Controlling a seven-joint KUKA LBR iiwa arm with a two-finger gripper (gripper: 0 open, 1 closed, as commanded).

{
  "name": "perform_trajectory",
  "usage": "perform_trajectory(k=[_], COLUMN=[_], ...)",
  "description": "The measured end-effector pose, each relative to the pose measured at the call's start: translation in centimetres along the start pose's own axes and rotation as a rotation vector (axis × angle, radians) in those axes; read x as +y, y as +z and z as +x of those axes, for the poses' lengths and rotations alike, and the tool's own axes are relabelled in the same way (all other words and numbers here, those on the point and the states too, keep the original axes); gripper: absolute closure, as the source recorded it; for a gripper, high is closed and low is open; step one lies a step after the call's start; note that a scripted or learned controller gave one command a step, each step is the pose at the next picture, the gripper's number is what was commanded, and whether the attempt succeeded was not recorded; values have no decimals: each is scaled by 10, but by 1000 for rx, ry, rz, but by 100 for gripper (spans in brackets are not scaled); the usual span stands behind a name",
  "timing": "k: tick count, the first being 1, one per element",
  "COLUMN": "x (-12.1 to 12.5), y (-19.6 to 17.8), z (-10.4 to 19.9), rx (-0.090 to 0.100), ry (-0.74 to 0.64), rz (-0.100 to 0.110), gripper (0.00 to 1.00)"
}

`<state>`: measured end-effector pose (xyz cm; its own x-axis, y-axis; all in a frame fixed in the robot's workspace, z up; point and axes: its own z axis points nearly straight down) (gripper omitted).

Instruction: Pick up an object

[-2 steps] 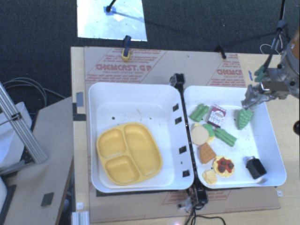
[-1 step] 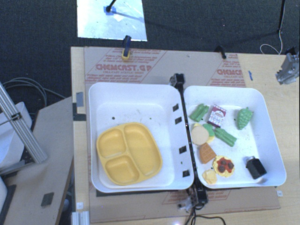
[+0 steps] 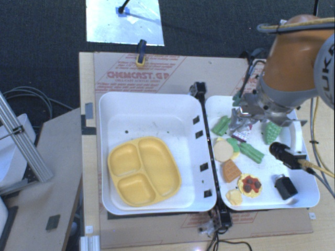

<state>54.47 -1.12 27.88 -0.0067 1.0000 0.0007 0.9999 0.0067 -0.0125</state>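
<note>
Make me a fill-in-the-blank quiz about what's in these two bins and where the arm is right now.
1. The yellow divided tray lies in the ____ bin as the camera sees it.
2. That tray has ____ compartments.
3. The gripper hangs over the ____ bin, above the toy food.
4. The toy pizza slice lies nearer the bin's ____ edge than the green toy vegetable does.

Missing words: left; three; right; front
</note>
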Motion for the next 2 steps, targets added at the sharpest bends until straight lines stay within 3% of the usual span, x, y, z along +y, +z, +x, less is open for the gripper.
perform_trajectory(k=[1, 2], x=[-9, -24], y=[-94, -197], z=[2, 13], rx=[-1, 0], ry=[2, 0], rz=[-24, -28], gripper=[100, 100])
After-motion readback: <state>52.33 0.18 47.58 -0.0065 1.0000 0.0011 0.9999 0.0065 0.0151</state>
